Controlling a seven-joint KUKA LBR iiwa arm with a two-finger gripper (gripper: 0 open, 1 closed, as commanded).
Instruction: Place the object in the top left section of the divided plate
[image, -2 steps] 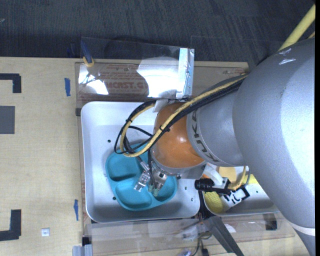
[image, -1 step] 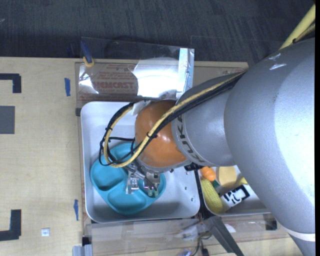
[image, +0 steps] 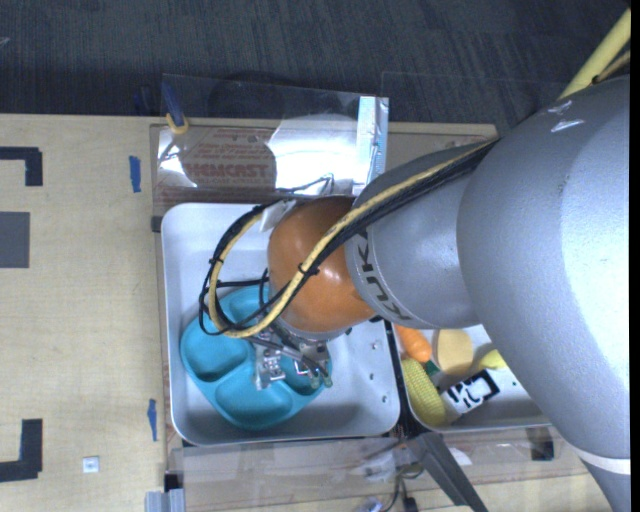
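Observation:
A turquoise divided plate (image: 232, 372) lies in the left white bin (image: 190, 250), toward its near side. My gripper (image: 285, 368) hangs directly over the plate's right part, under the orange wrist band (image: 305, 270). Its metal fingers point down at the plate, and the arm hides much of the plate's upper right. I cannot make out any object between the fingers.
The right bin (image: 520, 412) holds several toys: an orange piece (image: 416, 346), a pale yellow block (image: 455, 350), a yellow corn-like item (image: 424, 392) and a black-and-white tag (image: 470, 390). A clear plastic panel (image: 270, 150) stands behind the left bin. Yellow and black cables (image: 225, 270) loop over it.

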